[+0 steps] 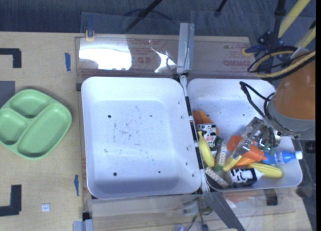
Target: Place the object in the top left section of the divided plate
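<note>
The green divided plate (pixel 34 124) lies on the wooden bench at the far left, with its top left section (pixel 29 102) bare. My gripper (pixel 249 142) hangs low in the right bin (pixel 225 94), right over a heap of toy food. Directly beneath it are an orange carrot-like piece (pixel 251 156) and a yellow corn cob (pixel 266 170). A yellow banana (pixel 205 152) lies to their left along the bin's left wall. The arm's orange band (pixel 296 99) hides the bin's right side.
The left bin (pixel 135 135) separates the plate from the right bin. Also in the heap are a cow-patterned carton (pixel 208 134), a blue-capped bottle (pixel 286 157) and a black-and-white box (pixel 243 176). Cables (pixel 271 57) and stand legs sit behind the bins.
</note>
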`<control>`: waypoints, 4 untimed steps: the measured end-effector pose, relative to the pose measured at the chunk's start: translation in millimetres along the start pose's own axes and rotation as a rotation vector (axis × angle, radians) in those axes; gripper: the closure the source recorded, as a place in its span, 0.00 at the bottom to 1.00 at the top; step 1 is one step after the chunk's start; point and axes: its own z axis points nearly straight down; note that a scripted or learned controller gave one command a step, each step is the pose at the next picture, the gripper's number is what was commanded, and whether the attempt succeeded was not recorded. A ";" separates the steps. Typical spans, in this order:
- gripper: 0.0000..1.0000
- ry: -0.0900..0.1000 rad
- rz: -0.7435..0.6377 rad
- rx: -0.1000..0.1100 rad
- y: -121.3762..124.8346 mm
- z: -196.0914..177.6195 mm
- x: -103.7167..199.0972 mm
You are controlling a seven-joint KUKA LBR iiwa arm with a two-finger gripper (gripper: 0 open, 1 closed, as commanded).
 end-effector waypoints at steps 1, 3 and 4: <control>1.00 0.001 0.106 0.002 88.4 15.4 64.0; 1.00 -0.001 0.262 0.001 242.0 40.4 82.9; 1.00 -0.001 0.215 0.001 278.3 -18.3 136.0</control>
